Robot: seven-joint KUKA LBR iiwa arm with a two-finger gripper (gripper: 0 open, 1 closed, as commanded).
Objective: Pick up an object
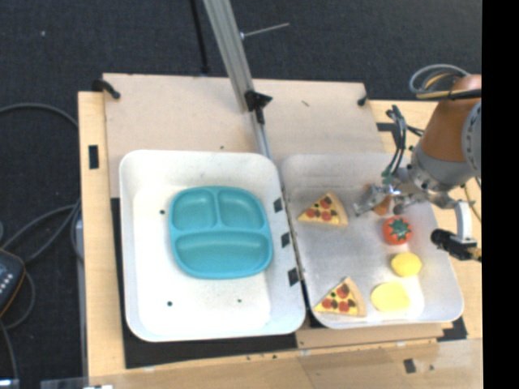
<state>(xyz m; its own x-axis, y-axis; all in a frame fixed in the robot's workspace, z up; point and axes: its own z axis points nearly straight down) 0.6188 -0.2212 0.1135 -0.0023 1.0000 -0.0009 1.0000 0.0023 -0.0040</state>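
**Inspector A:** Two white bins side by side on the desk (93, 217). Left bin (138, 298) carrying a teal divided plate (219, 232), flat and roughly central. Right bin (442, 302) carrying the loose items: pizza slice (324, 210) near the upper left, second pizza slice (342, 297) at the lower edge, red tomato (396, 230), small yellow piece (405, 264), larger yellow piece (391, 297). All apart from one another, presumably scattered to leave room for a grasp.

**Inspector B:** Pincer (381, 201) low over the right bin, between the upper pizza slice and the tomato, arm reaching in from the right. Nothing seen between the fingers. Spread of the fingers too blurred to judge; cannot tell whether parted or closed.

**Inspector A:** Likely target?

**Inspector B:** Tomato or upper slice, both just beside the tool. Flat slices judged awkward to pinch; rounded tomato liable to roll. Pick not yet made.
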